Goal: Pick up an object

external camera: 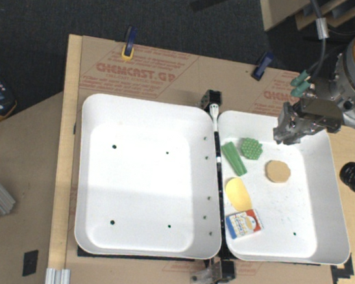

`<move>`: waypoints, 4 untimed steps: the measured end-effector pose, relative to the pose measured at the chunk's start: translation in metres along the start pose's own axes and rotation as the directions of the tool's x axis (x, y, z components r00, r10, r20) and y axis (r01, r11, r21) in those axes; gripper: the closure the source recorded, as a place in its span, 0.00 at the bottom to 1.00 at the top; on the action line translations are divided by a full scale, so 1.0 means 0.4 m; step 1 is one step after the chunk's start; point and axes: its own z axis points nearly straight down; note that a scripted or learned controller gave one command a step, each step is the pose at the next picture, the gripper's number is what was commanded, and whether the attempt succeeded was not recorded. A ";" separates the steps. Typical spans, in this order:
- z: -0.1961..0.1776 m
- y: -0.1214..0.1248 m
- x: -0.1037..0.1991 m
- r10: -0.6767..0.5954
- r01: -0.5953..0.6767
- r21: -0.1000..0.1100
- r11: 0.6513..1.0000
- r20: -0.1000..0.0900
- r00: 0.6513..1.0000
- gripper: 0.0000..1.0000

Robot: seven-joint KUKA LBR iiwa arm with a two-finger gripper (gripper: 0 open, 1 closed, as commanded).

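Dark carpet lay behind the tabletop [38,151], which was pale and had a brown cardboard sheet [174,72] on it. Two white bins sat side by side on the cardboard. Small black dots marked the floor of the left bin [140,172].

The right bin [310,222] held five small things. A green stick [233,158] lay tilted near the bin's left wall. A green bumpy round piece [251,148] sat just beside its top end. A tan round cookie shape [278,172] sat to the right of those two, a little apart. A yellow lemon shape [238,193] lay below the green stick. A small card with blue and red on it [243,223] lay just below the yellow piece, touching or nearly touching it.

The grey arm came in from the right. Its tool [286,135] hung over the top part of the right bin, above the cookie shape and to the right of the bumpy green piece. Nothing was between its fingers. I could not tell if the tool was spread or squeezed together

A blue and yellow clamp [129,45] and a blue clamp [262,65] gripped the far edge of the cardboard
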 end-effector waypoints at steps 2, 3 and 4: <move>0.156 0.049 0.182 -0.014 0.014 0.001 1.000 -0.003 1.000 1.00; 0.001 -0.005 0.349 -0.017 0.017 -0.002 1.000 -0.006 1.000 1.00; 0.276 0.075 0.477 -0.012 0.012 0.017 1.000 0.002 1.000 1.00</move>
